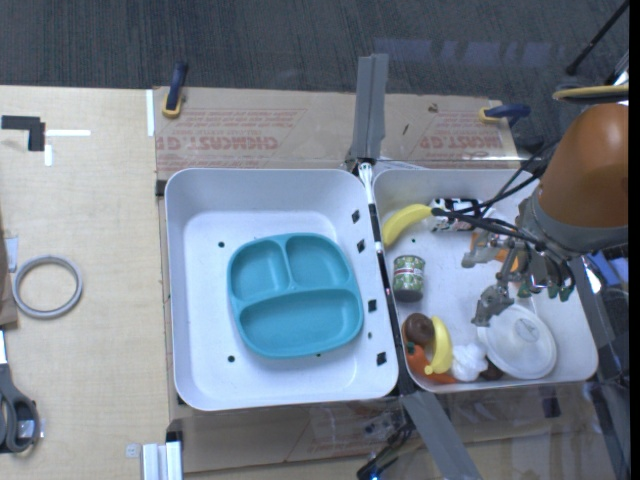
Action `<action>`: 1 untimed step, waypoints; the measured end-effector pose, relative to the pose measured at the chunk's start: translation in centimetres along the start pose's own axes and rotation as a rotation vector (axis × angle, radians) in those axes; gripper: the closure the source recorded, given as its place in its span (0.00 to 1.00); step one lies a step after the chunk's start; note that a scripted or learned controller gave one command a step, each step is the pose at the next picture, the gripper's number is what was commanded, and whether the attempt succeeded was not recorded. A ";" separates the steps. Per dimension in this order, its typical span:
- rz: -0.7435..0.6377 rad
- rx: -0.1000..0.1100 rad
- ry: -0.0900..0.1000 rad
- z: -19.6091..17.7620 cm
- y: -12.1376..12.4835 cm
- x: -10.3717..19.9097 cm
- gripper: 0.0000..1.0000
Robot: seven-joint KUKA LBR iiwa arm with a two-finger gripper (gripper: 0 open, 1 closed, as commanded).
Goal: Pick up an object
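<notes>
Bright even light, soft shadows, mostly sharp

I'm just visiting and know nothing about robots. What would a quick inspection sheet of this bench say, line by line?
Surface: two white bins side by side; left bin, right bin, on a pale bench.
Job's things: in the right bin, a banana, a small can, a white lidded bowl and a yellow-and-brown toy.
Clutter: a blue divided plate in the left bin; a grey tape ring on the bench.
Grippers: gripper low over the right bin, beside the bowl; nothing visibly held.
Cables: black cables running to the wrist.
Surroundings: cardboard sheet behind the bins, dark floor beyond.
</notes>
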State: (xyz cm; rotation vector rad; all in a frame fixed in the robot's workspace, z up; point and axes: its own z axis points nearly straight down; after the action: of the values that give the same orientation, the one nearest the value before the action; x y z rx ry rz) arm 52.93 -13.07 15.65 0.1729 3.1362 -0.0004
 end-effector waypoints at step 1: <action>0.010 0.000 -0.002 6.5 4.4 -6.3 0.00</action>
State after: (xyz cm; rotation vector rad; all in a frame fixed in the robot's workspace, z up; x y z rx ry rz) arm 59.64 -9.42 9.19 0.1879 3.1333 -0.0009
